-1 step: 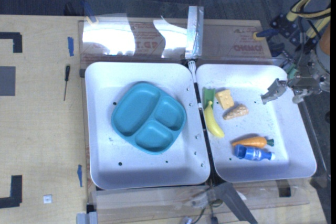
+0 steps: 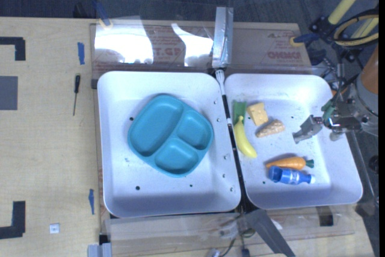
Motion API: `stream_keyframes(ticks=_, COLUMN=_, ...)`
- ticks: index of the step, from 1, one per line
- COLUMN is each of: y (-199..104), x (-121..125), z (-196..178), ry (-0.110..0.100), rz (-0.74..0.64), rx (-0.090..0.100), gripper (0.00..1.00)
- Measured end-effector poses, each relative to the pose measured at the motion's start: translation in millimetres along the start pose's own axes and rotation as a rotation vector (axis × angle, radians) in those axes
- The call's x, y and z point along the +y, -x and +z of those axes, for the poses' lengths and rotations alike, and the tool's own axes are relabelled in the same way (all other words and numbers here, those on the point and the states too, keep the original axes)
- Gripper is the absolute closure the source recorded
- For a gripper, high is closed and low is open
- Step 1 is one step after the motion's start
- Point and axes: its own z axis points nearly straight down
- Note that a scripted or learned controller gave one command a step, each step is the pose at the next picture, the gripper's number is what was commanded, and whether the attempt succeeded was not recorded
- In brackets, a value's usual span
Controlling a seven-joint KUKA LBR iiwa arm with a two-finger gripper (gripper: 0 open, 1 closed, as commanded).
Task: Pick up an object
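gripper, carrot below-left (apart)

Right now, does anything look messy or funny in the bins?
Nothing looks spilled or broken. The blue plate sits turned at a slant in the left bin. In the right bin, the banana, carrot and blue bottle lie flat.

Robotics lab, plywood bench, white bins
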Motion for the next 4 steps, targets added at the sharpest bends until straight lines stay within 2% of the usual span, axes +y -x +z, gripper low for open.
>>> stream_keyframes(ticks=1, y=7, x=-2, z=72, ry=-0.007, rz=0.282, rx=0.002, gripper=0.00)
stream_keyframes(ticks=2, y=0, x=49, z=181, ry=0.008, rz=-0.104, rx=-0.002, gripper=0.00)
stream_keyframes(ticks=3, y=64, x=80, z=78, ry=0.011, rz=0.045, rx=-0.005, gripper=0.00)
stream_keyframes(ticks=4, y=21, x=143, z=50, ry=0.005, rz=0.001, rx=-0.001, gripper=0.00)
